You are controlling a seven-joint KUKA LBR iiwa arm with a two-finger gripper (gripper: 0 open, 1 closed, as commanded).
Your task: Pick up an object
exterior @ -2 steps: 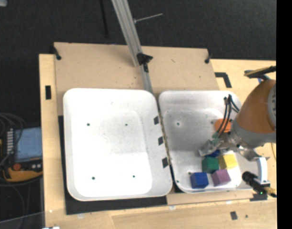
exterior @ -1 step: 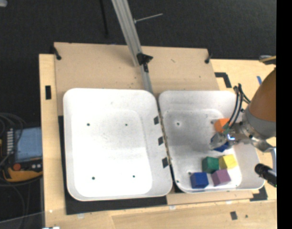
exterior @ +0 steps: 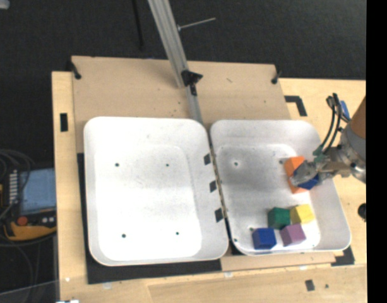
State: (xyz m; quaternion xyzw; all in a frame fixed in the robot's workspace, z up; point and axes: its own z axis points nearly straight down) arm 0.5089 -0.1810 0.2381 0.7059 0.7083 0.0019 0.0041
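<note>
Several small blocks lie in the right bin (exterior: 256,131). An orange block (exterior: 295,165) and a blue piece (exterior: 309,183) sit near the bin's right side, and my gripper (exterior: 305,173) is directly at them, reaching in from the right. The gripper body covers part of both, so I cannot make out whether either is held. Near the front of the same bin, a green block (exterior: 279,217), a yellow block (exterior: 302,214), a blue block (exterior: 264,238) and a purple block (exterior: 293,234) are clustered together.
The left bin (exterior: 149,188) sits beside the right one, with a row of clips (exterior: 213,185) along the shared edge. A slanted metal rail (exterior: 171,36) rises from behind the bins. Cables and a blue box (exterior: 35,191) lie off the bench to the left.
</note>
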